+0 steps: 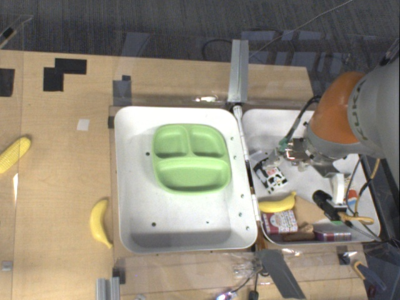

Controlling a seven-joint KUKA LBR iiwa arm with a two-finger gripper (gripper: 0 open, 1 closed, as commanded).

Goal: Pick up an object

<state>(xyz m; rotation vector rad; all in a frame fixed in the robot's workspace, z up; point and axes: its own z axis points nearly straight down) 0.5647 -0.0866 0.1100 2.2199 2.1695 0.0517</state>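
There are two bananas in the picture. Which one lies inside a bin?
The banana in the right bin, beside the red packet. The other banana lies on the wooden bench, outside the left bin.

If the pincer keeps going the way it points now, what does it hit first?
Likely the small black-and-white object lying just down-left of the pincer in the right bin; the banana lies beyond it. Depth is unclear from this slant.
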